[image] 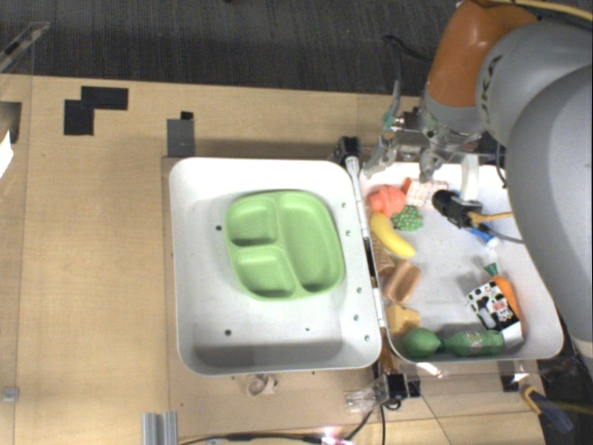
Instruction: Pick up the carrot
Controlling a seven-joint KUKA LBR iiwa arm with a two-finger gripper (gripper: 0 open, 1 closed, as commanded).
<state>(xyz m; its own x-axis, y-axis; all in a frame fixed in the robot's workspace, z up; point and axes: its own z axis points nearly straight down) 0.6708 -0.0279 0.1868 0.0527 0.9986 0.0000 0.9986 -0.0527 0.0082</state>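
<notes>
Camera view: a green divided plate sits in the left bin. At the right bin's far end my gripper hangs, jaws apart; the carrot lies well clear, near the right wall.

Robot lab — wooden bench, twin white bins, loose cables
</notes>
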